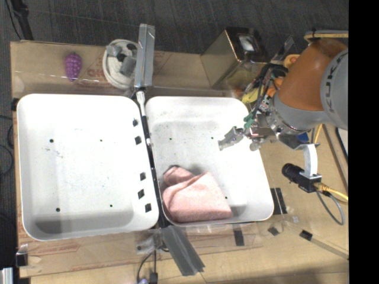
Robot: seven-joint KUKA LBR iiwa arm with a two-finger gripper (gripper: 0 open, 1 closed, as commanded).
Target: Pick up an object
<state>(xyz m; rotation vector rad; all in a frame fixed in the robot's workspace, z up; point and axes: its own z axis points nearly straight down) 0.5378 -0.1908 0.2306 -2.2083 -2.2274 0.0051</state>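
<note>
Arm: grey with an orange band, reaching in from 3 o'clock, its wrist above the right rim of the right bin.
Jaws [230, 139]: hanging over the upper right part of the right bin, pointing toward 9 o'clock; I cannot tell whether they are released or clenched, and nothing shows between them.
Pink cloth [194, 196]: crumpled, lying on the floor of the right bin at its 6 o'clock side, against the near wall and close to the divider between the bins; well apart from the jaws.
Right bin [177, 114]: shallow, white, holding the pink cloth.
Left bin [77, 164]: shallow, white, side by side with the right bin, their inner rims touching.
Purple object [73, 65]: small and knobbly, on the desk beyond the left bin at about 11 o'clock.
White coil [120, 63]: a round roll just beside the purple object, toward 12 o'clock, next to an upright metal post.
Brown box [232, 61]: on the desk behind the right bin, at about 1 o'clock.
Desk [296, 215]: tan surface, with a yellow cable trailing at 4 o'clock.
</note>
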